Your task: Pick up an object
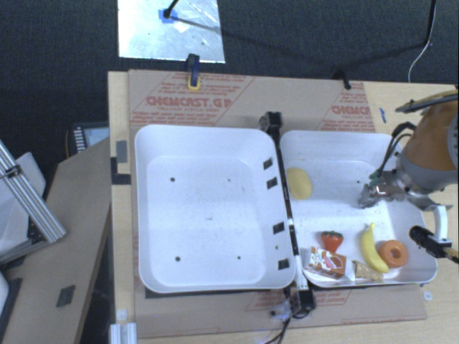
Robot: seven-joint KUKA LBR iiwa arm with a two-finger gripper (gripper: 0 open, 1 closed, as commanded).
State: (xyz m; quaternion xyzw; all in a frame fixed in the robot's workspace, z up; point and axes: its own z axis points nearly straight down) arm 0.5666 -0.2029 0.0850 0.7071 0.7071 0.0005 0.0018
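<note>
The arm (430,149) enters at the right edge of the frame. Its upper section carries a broad orange band; the section below the band is grey. A thin dark cable runs along the band's left side. The gripper (373,194) is a small metallic grey assembly. A black cylindrical part (427,241) protrudes at the lower right.

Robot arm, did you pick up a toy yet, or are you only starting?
Only starting. The gripper is down in the right bin, with no toy seen between its fingers. The lemon, strawberry, banana and orange ring all lie on the bin floor. Left: grab one and lift it.
</note>
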